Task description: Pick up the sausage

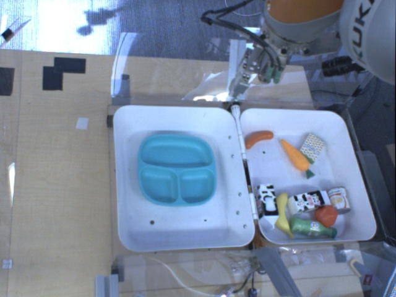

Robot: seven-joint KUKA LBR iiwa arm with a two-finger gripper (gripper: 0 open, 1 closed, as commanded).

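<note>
Sausage [258, 138] lies loose by the right bin's [346, 129] divider wall; my gripper [242, 86] hangs beyond the rim, its state I cannot tell.

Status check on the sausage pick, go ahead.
Gripper above the bins' far edge, holding nothing. Sausage in right bin, untouched. Carrot beside it, apart.

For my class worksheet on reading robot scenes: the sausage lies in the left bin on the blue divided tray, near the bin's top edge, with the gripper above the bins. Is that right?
Not quite. The sausage lies in the right bin, on its bare white floor near the top left corner, not on the blue divided tray, which sits in the left bin. The gripper is indeed above the bins. The camera view shows this.
</note>
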